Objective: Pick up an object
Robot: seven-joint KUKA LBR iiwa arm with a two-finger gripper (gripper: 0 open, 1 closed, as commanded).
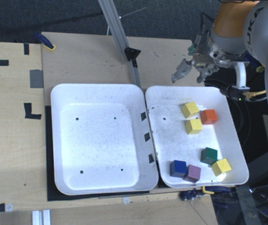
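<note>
The blocks sat in the right bin [227, 125], seven of them in two loose groups. Up top, a yellow block [189, 109] lay beside an orange block [208, 116], with a second yellow [193, 126] just below and between them, the three near one another. Down at the near end, a green block [209, 155] sat right by a third yellow [221, 166], and a blue block [178, 168] was touching or all but touching a purple block [193, 173] near the bin's front rim. Nothing lay on top of any block, and the bin's middle floor between the groups was bare. The left bin [59, 125] stood alongside, its rim meeting the right bin's. A grey metal pole [117, 25] slanted down from the top to the bins' far edge, and a blue-and-yellow clamp [45, 41] rested on the bench's far left corner. The gripper [194, 72] hung beyond the right bin's far rim, over the bench, well apart from every block; the top yellow was the closest. Its fingers were spread apart, one out to the left, the other nearer the arm, and nothing was between them and nothing touched them. The grey arm with its orange band came in from the upper right.
</note>
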